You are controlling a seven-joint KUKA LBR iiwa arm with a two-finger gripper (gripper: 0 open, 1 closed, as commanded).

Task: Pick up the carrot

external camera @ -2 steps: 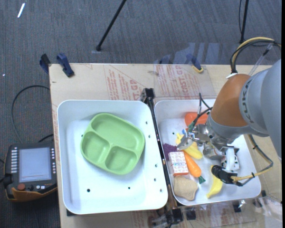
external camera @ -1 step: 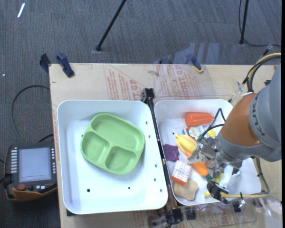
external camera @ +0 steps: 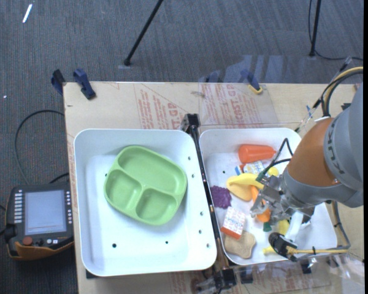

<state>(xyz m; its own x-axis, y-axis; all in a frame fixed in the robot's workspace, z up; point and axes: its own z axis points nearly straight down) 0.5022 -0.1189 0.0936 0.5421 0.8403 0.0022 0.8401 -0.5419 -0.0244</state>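
Observation:
The carrot (external camera: pixel 256 152), a tapered orange piece, lies near the back of the right bin (external camera: pixel 233 133). My gripper (external camera: pixel 265 209) hangs low over the middle of the same bin, in front of the carrot and apart from it. It is down among a clutter of toys, with small orange bits (external camera: pixel 263 215) showing right by its tip. The grey and orange wrist (external camera: pixel 313 161) covers the bin's right part.
Around the gripper lie a yellow banana-like toy (external camera: pixel 242 185), purple grapes (external camera: pixel 219 196), a red and white box (external camera: pixel 234 222), a tan cookie shape (external camera: pixel 240 244) and a small yellow piece (external camera: pixel 283 227). The left bin (external camera: pixel 81 164) holds a green divided plate (external camera: pixel 146 185).

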